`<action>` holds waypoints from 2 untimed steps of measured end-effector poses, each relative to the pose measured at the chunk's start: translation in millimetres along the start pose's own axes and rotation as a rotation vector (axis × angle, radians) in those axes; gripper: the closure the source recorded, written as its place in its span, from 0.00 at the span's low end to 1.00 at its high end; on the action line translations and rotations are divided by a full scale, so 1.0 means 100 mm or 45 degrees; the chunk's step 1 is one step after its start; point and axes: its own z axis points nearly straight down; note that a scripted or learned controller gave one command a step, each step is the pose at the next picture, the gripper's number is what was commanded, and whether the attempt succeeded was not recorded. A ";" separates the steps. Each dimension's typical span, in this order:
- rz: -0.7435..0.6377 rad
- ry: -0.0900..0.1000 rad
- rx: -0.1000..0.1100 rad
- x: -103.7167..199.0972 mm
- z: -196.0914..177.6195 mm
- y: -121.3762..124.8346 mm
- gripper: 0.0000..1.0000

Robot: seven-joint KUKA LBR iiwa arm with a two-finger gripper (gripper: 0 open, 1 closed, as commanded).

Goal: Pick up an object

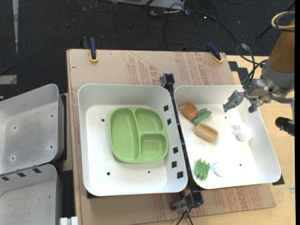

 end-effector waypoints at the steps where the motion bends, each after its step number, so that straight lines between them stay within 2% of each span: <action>1: -0.004 -0.003 -0.016 0.01 -0.08 0.03 0.00; 2: -0.002 -0.002 -0.013 -0.03 0.54 0.06 0.00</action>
